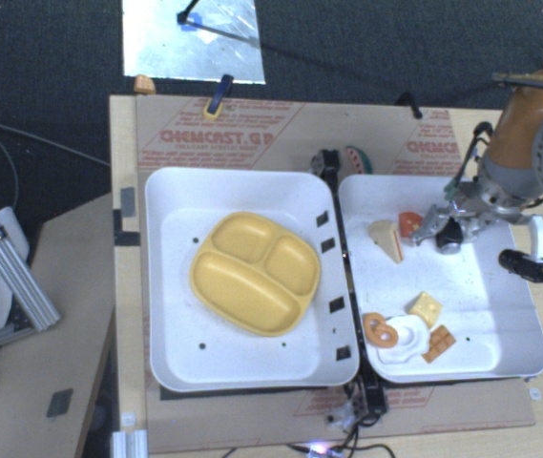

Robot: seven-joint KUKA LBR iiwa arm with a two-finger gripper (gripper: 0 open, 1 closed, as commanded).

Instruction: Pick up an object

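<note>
The grey arm [529, 136] reaches in from the right, bent down over the right bin [500, 351], its end effector [440, 229] low near the bin's upper middle; whether it is clenched or released I cannot tell. Just to its left lie one red round piece [410, 223] and one cream wedge [386, 239]. Nearer the front sit one yellow cube [426, 308], one pretzel [380, 330], one white piece [407, 335] and one brown cracker [439, 343]. The left bin [171, 351] holds one yellow divided tray [255, 272].

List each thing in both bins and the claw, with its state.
yellow tray: flat in left bin, upright
cheese wedge: lying in right bin
red piece: beside the wedge
pretzel: on fried egg
claw: low over right bin
</note>
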